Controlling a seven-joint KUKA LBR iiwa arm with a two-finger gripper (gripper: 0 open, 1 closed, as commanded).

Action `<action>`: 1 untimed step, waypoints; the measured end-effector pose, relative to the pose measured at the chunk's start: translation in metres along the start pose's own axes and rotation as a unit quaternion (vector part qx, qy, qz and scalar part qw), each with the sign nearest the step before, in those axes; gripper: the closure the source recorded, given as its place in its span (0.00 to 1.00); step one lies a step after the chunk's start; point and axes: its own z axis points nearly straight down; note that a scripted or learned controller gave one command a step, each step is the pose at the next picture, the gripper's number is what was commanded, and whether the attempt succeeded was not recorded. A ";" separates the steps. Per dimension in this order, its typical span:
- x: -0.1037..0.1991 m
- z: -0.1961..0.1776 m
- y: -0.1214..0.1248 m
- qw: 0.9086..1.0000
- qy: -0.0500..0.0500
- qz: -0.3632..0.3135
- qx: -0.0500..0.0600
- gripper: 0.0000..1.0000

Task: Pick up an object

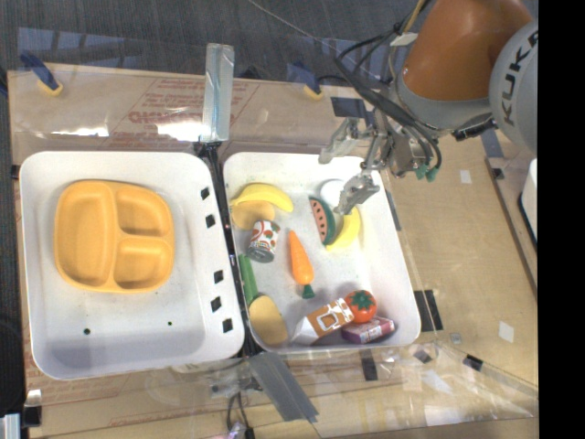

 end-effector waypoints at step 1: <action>0.007 0.120 0.012 0.999 0.004 -0.043 -0.002 0.00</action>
